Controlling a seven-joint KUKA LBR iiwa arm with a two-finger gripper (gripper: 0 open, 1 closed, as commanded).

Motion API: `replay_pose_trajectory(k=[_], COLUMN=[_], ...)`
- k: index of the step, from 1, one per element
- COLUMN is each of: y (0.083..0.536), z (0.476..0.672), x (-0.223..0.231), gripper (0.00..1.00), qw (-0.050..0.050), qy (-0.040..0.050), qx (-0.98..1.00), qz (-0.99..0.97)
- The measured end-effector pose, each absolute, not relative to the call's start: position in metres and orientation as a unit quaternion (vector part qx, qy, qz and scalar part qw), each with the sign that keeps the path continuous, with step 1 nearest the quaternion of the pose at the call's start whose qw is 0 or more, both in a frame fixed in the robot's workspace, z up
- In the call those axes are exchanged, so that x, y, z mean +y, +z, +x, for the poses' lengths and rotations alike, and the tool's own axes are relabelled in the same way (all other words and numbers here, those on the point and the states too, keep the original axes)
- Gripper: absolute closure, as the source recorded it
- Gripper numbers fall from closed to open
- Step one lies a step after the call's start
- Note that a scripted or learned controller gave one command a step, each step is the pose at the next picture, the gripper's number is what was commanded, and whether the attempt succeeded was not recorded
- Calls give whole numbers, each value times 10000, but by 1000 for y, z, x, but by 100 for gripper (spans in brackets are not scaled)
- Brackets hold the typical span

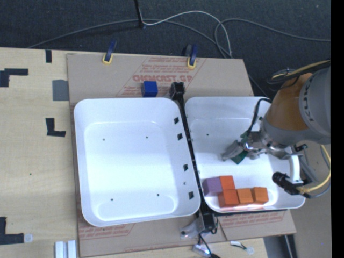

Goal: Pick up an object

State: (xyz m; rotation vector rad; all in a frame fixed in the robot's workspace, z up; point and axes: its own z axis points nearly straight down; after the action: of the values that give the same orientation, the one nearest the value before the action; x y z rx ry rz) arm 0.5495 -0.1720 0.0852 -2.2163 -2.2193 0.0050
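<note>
My gripper (232,153) hangs over the middle of the right bin (215,112), with the arm reaching in from the right. It is shut on a small dark green piece (241,156) that shows between its grey fingers, above the bin floor. Along the front wall of that bin lie a purple block (213,185) and several orange blocks (245,196), packed side by side, a short way in front of the gripper and apart from it.
The left bin (91,117) stands beside the right one, and a black divider (186,144) runs between them. A blue block (150,88) sits on the cardboard behind the bins. Cables trail across the dark floor at the back.
</note>
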Motion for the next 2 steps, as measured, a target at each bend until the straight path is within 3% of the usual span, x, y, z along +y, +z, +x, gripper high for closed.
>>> replay_pose_trajectory(k=[1, 2], y=[100, 131], z=[551, 532], x=[-173, -176], gripper=[100, 100], qw=[-6, -7], qy=[-4, -3], qx=[-7074, -7157], qz=[-7068, -6984])
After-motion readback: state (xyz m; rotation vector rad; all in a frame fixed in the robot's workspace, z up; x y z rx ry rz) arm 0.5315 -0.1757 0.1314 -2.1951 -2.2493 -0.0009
